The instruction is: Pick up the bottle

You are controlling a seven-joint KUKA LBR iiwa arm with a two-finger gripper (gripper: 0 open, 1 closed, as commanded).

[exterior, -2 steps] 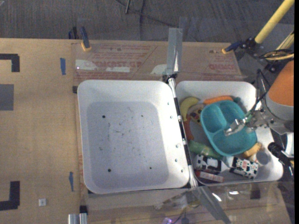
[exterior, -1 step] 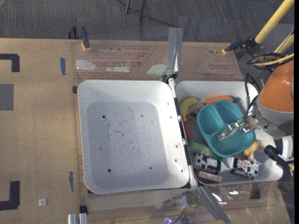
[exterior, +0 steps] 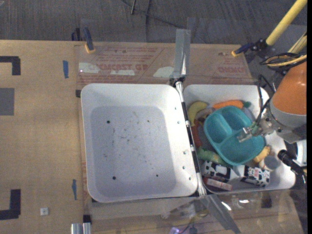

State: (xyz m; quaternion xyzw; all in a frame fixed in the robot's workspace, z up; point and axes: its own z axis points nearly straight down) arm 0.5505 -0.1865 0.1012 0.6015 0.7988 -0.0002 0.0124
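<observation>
The right bin (exterior: 282,182) holds a heap of items. On top of the heap lies a teal divided plate (exterior: 226,140), tilted. My gripper (exterior: 246,132) reaches in from the right and hangs low over the plate's right half, at or just above its surface. I cannot pick out the bottle for certain. A pale greyish shape (exterior: 250,113) peeks out behind the plate's far edge, and most of the heap is hidden under the plate and the arm.
Around the plate lie a yellow banana (exterior: 196,109), an orange carrot (exterior: 227,104), a green toy (exterior: 207,154) and two black-and-white cartons (exterior: 217,169) (exterior: 257,175). The left bin (exterior: 131,140) stands beside it. Cables and a yellow pole (exterior: 287,18) are at the back right.
</observation>
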